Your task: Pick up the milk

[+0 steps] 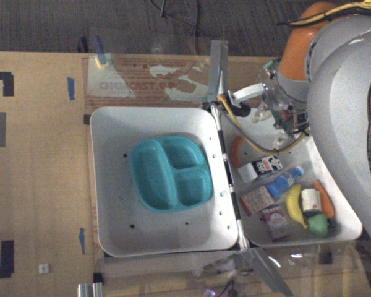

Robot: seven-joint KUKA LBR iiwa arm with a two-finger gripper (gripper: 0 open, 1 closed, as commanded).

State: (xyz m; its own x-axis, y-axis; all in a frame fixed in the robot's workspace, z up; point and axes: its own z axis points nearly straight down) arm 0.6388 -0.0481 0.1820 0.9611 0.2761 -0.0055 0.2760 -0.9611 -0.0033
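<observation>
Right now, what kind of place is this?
Probably a robot lab: a robot arm reaches over two white bins, one holding a teal tray, on a taped wooden bench.

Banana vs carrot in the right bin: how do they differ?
The banana is yellow and curved; the carrot is orange and straight. The banana lies nearer the bin's middle, left of a small white container; the carrot lies on that container's right, by the bin's outer wall. Both lie roughly parallel.
</observation>
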